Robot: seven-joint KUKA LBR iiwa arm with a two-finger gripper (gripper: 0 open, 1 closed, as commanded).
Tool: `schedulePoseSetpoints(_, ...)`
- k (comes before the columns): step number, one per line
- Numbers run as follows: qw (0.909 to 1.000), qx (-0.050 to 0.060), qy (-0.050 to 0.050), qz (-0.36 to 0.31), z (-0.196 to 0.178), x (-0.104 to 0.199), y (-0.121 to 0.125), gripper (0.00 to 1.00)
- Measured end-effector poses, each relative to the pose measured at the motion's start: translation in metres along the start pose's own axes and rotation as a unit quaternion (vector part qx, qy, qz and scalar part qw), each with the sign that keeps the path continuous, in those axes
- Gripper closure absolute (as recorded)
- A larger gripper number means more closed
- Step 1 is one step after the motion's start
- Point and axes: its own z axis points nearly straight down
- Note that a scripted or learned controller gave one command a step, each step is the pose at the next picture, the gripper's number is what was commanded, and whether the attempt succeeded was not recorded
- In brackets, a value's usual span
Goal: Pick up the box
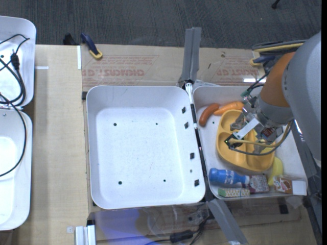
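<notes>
Box [244, 190]: lies flat in the right bin [212, 91], along its near wall, touching or just beside the blue bottle [228, 177] on the bottle's near side.
Long axis: runs left to right in the camera view, parallel to that wall.
Gripper [258, 131]: hangs over the yellow bowl [240, 154]; whether it is open or closed cannot be told from this slant.
Direction: the box lies toward the view's bottom from the gripper and a little left, past the bowl's near rim.
Neighbours: a small red-and-white carton [289, 185] to its right; an orange carrot [217, 110] well apart at the far side.
Room: tight, by my judgement. With wall one side and bottle the other, a grasp across the short width has little clearance.
Surface: white bin floor; both bins sit on the pale worktop [56, 111].
</notes>
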Motion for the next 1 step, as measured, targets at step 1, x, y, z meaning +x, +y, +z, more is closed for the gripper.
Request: schedulePoseSetpoints(1, 1.0, -0.002, 0.003, 0.005, -0.0473, -0.0264, 0.0578, 0.0)
